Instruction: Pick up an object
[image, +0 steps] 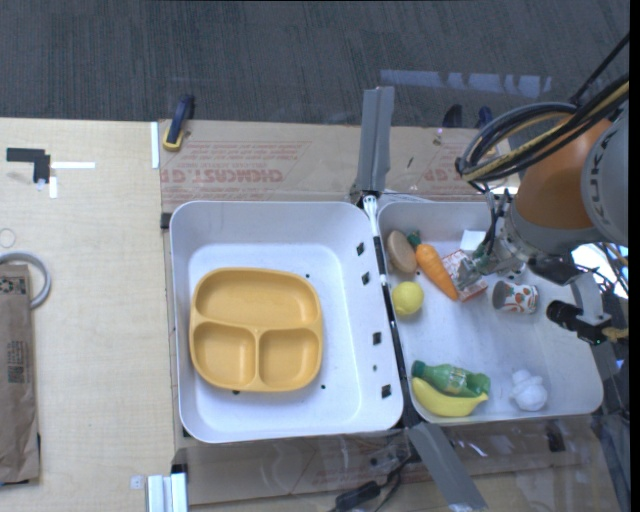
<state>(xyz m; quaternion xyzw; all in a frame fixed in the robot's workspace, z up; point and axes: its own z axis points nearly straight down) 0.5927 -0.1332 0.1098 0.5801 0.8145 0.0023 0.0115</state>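
Carton (466, 272): small red-and-white pack in right bin (560, 400), near back wall, just beside carrot (436, 271); looks like the thing under the gripper.
Gripper (492, 258): low over the carton, at or near its top; contact not clear.
Opening: cannot tell, tip hidden by wrist and cables.
Hold: nothing seen between fingers.
Risk, crowding: carrot touching or nearly touching carton, cup (516, 296) close on the other side; could catch or shove a neighbour on closing.
Risk, slip: carton tilted, may tip or slide out on lifting.
Elsewhere: lemon (407, 298), banana (447, 401), well apart; yellow tray (256, 329) in left bin.
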